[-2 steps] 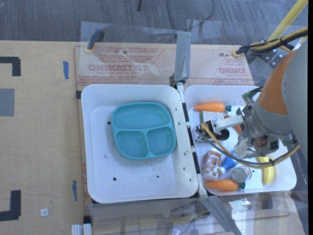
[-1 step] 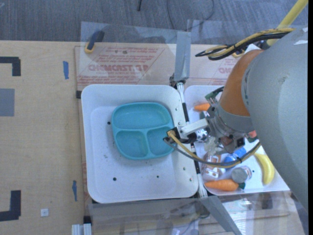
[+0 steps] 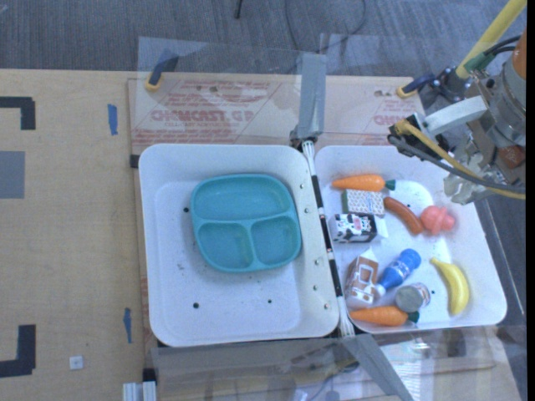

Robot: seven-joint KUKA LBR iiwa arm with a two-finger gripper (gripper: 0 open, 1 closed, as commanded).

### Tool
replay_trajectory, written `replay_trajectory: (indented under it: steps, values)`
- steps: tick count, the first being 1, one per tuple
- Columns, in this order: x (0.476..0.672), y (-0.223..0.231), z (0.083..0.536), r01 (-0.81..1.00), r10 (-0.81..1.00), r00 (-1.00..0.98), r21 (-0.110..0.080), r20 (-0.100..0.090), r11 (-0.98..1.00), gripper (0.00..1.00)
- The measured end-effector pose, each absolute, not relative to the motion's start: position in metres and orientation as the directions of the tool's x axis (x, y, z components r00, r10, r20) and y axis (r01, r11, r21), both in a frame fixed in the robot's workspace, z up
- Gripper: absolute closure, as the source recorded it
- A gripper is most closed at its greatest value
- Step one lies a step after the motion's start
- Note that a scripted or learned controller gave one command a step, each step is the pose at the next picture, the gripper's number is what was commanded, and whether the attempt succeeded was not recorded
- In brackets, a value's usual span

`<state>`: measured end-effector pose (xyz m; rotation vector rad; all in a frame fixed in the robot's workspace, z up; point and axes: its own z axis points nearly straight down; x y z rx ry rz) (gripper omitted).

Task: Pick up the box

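Observation:
The right bin (image 3: pixel 489 261) holds three box-like things. A small white box with green and orange print (image 3: pixel 364 202) lies flat near the bin's back left. Just in front of it is a black-and-white cow-print carton (image 3: pixel 354 227). A brown-and-white box (image 3: pixel 362 278) lies further forward, against a blue bottle (image 3: pixel 399 268). My gripper (image 3: pixel 461 190) hangs over the bin's back right edge, above and right of a pink toy (image 3: pixel 438 219), well apart from all the boxes. Nothing shows in its grasp.
The right bin also holds two carrots (image 3: pixel 361 182) (image 3: pixel 380 316), a red sausage (image 3: pixel 404 215), a banana (image 3: pixel 452 285) and a grey can (image 3: pixel 412 296). A teal divided plate (image 3: pixel 247 222) lies in the left bin (image 3: pixel 167 307). Yellow cables (image 3: pixel 435 144) trail off the arm.

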<state>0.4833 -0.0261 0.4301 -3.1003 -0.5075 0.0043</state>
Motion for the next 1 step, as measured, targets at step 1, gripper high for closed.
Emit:
replay_trajectory:
  steps: [1]
  values:
    - [0.4787, -0.0224, 0.2776, 0.27, 0.27, 0.963, -0.003, -0.005, -0.963, 1.0]
